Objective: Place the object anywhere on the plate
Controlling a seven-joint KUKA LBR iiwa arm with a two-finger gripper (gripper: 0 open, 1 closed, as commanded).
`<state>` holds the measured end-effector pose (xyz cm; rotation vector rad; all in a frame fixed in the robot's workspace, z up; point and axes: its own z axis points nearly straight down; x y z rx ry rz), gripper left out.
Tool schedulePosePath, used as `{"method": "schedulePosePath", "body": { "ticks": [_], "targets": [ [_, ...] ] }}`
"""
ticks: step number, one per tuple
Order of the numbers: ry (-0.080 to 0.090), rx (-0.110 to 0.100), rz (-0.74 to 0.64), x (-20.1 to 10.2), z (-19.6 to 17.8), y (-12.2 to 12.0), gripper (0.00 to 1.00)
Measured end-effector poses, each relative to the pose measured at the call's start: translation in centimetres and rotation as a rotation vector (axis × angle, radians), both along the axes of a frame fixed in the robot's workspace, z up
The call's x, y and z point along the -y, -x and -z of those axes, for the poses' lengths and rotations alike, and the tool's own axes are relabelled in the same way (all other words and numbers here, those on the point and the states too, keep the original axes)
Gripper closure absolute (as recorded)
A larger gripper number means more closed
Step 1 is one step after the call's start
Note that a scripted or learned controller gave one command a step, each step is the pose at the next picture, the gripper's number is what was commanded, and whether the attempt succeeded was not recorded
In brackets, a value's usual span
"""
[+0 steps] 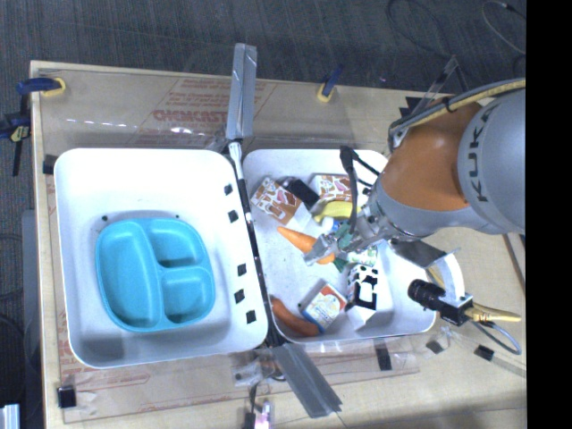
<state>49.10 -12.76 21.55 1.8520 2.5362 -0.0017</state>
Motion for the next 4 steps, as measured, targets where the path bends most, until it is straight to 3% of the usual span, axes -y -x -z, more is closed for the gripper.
{"method": "schedulePosePath", "body": {
  "ticks": [1, 2, 3, 4],
  "targets": [
    [-0.001, -0.002, -0.292, -7.3, -1.3, -2.9, 1.00],
    [-0.002, -0.005, -0.449, -15.9, 1.5, -5.1, 1.00],
    [-0.002, -0.004, -0.448, -15.9, 1.5, -5.1, 0.00],
    [-0.001, -0.005, -0.452, -15.9, 0.5, -5.1, 1.00]
  ]
}}
